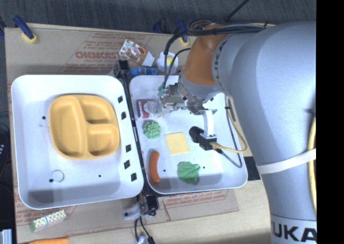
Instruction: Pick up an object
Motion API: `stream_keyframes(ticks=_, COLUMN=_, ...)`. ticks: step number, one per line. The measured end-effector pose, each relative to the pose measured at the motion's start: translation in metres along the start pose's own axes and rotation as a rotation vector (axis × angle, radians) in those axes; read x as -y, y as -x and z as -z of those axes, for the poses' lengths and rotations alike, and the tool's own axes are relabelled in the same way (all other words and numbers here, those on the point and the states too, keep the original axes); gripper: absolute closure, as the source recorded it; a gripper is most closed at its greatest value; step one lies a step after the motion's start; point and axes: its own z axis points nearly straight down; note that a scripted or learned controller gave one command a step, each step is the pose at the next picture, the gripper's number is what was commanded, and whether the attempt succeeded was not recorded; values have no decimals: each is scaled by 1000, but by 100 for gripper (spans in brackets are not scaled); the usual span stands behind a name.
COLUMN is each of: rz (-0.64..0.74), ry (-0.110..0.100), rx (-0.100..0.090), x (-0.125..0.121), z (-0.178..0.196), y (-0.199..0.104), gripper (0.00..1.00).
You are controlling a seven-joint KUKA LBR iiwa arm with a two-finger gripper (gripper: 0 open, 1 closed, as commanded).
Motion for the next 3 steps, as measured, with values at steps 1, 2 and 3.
stream_keyframes(ticks=1, rz=0, ry=0, rx=0, x=0, z=0, y=0, gripper=0)
stream_keyframes(ticks=2, rz=-111, ry=-6, rx=0, x=-20, z=86, y=-55, gripper=0)
stream_keyframes(ticks=3, rz=314, ry=-7, rx=-2, x=-26, z=86, y=-57, gripper=0)
